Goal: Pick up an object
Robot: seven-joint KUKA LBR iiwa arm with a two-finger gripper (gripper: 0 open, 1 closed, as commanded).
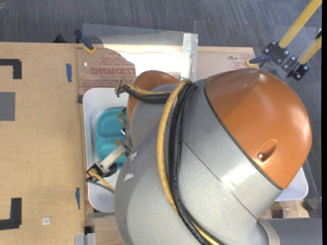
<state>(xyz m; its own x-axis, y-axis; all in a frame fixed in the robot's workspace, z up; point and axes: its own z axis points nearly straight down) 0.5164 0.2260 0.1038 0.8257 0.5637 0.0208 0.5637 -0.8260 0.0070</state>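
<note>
A teal plastic object (pixel 106 126) with two rounded lobes lies in the left white bin (pixel 88 137), near its left wall. The grey arm with its orange band (pixel 255 116) reaches across from the right and covers most of both bins. The gripper (pixel 121 146) sits at the arm's left end, low over the right side of the teal object. The arm's body hides most of it, and nothing shows as held.
A corner of the right bin (pixel 301 188) peeks out under the arm. A cardboard sheet (pixel 110 68) and a clear plastic panel (pixel 153 42) stand behind the bins. Bare wooden bench (pixel 38 137) stretches to the left. Yellow poles (pixel 301 19) rise at the upper right.
</note>
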